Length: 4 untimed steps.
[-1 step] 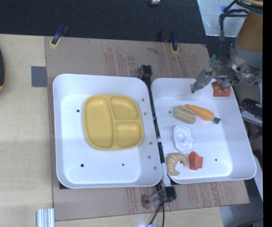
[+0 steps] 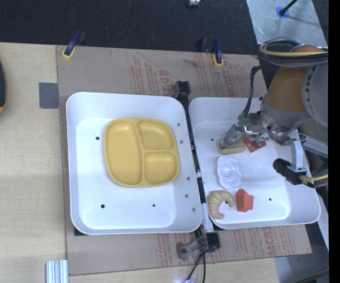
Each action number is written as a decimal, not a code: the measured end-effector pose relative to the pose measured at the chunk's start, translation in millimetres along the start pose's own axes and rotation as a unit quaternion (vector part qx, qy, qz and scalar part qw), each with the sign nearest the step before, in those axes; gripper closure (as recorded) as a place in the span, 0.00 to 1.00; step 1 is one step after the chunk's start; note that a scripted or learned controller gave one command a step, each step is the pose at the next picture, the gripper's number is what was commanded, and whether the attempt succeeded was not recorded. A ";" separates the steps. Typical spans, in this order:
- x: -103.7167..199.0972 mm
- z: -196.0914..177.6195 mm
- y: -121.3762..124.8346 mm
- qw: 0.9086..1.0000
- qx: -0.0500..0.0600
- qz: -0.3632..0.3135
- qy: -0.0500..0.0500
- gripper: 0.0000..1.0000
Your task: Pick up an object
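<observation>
My gripper (image 2: 245,133) is low in the right bin (image 2: 288,208), near its far side, under the grey arm with the orange band (image 2: 288,87). It sits right over a flat tan piece (image 2: 231,147) and a small red piece (image 2: 256,145), and it hides part of both. A white crumpled object (image 2: 229,171) lies in the middle of the bin, in front of the gripper. A toy croissant (image 2: 220,201) and a red-orange block (image 2: 244,200) rest close together at the bin's near edge.
The left bin (image 2: 87,205) holds a yellow divided plate (image 2: 140,151). A black part with a yellow tip (image 2: 291,172) juts over the right bin's right side. Blue clamps (image 2: 217,53) hold the cardboard base at the far edge.
</observation>
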<state>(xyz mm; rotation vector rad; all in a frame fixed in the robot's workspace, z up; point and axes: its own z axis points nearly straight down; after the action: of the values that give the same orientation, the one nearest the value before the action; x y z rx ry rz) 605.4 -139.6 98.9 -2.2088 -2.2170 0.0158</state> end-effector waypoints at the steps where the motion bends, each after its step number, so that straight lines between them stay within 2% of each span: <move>1: -20.7 6.2 52.7 1.000 -0.007 -0.001 -0.001 0.00; 2: -10.1 6.0 50.7 1.000 -0.005 -0.001 0.000 0.00; 3: -25.3 5.5 51.1 1.000 -0.007 0.001 -0.001 0.00; 4: 4.8 6.1 51.0 1.000 -0.005 -0.002 0.000 0.00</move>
<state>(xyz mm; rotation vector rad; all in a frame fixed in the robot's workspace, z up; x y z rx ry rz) 656.3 -134.6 91.9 -2.2105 -2.2267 0.0052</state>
